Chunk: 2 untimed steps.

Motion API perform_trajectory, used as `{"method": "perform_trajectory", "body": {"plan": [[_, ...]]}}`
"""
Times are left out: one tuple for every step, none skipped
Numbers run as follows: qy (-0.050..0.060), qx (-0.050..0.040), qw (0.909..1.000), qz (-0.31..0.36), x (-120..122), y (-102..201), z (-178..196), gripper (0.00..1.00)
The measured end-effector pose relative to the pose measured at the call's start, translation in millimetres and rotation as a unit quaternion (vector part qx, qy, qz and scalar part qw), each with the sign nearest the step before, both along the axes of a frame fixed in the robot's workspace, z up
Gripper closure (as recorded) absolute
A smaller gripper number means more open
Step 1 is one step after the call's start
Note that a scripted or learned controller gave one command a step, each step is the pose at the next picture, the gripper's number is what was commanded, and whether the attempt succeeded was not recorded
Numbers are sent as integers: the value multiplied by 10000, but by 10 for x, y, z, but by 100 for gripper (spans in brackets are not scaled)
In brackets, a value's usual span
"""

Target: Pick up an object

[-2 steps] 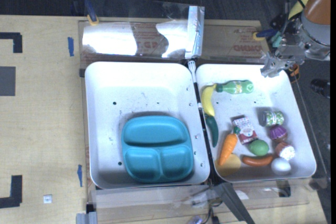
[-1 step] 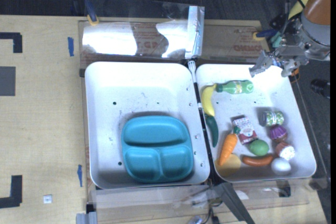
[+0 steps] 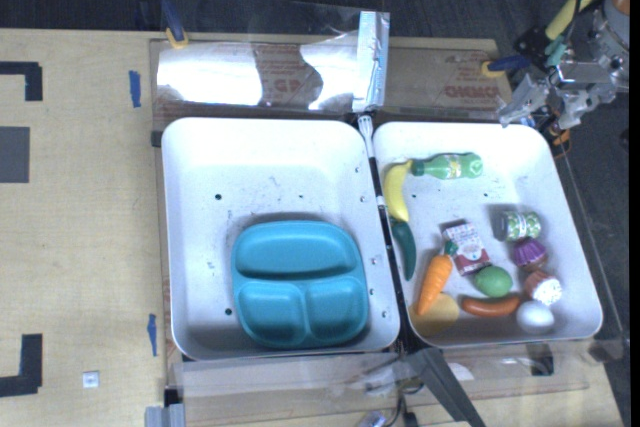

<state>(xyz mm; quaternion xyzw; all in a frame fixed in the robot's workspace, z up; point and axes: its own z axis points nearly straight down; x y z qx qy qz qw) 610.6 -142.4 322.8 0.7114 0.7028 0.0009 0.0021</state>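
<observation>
Camera view: the gripper (image 3: 545, 110) hangs over the far right corner of the right bin (image 3: 578, 215), nothing between its fingers.
Whether the fingers are spread or pressed together cannot be told. The right bin holds toy food: a green bottle (image 3: 447, 166), banana (image 3: 396, 190), carrot (image 3: 433, 281), sausage (image 3: 489, 305), egg (image 3: 536, 317). The left bin (image 3: 200, 175) holds a teal tray (image 3: 298, 283).

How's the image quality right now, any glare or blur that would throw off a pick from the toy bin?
Camera view: strong glare on the clear sheet behind the bins, washing it out to white; the right bin is evenly lit, and the carrot and green bottle read clearly; small toys near the white egg look soft; the claw at the bin's top right corner is blurry against cables.
</observation>
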Motion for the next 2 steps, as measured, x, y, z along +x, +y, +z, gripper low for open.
{"method": "perform_trajectory", "body": {"plan": [[46,12,9939,1103,-698,-361,-1248,0],[-115,-45,9999,45,-630,-427,-2050,0]]}}
